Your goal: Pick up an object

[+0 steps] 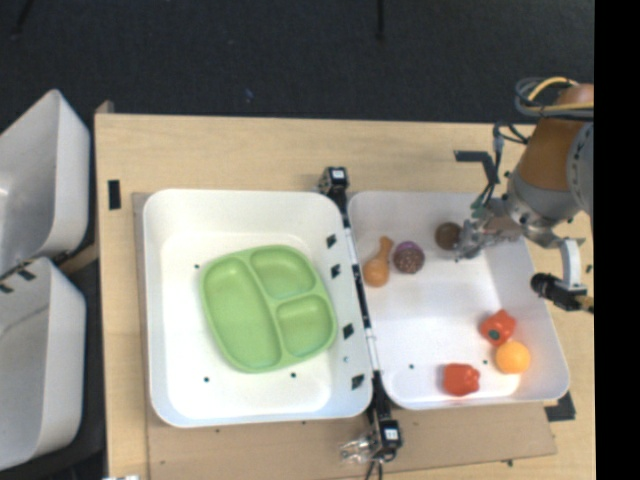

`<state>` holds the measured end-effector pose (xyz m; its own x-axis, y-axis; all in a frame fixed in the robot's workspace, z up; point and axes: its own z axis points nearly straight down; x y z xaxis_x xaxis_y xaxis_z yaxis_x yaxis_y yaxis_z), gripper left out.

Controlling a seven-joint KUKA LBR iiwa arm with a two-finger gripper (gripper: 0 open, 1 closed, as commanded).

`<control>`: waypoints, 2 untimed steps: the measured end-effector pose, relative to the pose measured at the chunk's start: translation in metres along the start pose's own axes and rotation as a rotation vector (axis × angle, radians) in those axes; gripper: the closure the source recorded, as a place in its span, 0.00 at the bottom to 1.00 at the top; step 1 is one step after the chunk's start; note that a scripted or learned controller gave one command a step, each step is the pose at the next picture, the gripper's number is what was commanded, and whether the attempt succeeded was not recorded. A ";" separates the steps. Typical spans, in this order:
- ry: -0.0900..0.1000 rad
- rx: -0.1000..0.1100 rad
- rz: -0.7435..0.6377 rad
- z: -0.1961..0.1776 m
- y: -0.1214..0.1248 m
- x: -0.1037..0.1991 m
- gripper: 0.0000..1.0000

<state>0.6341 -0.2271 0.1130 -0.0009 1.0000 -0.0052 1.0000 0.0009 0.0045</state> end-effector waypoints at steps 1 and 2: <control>0.003 -0.002 -0.002 -0.051 0.006 0.007 1.00; 0.002 -0.002 0.001 -0.113 0.000 0.002 1.00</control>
<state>0.6339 -0.2241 0.2255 0.0003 1.0000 -0.0030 1.0000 -0.0003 0.0066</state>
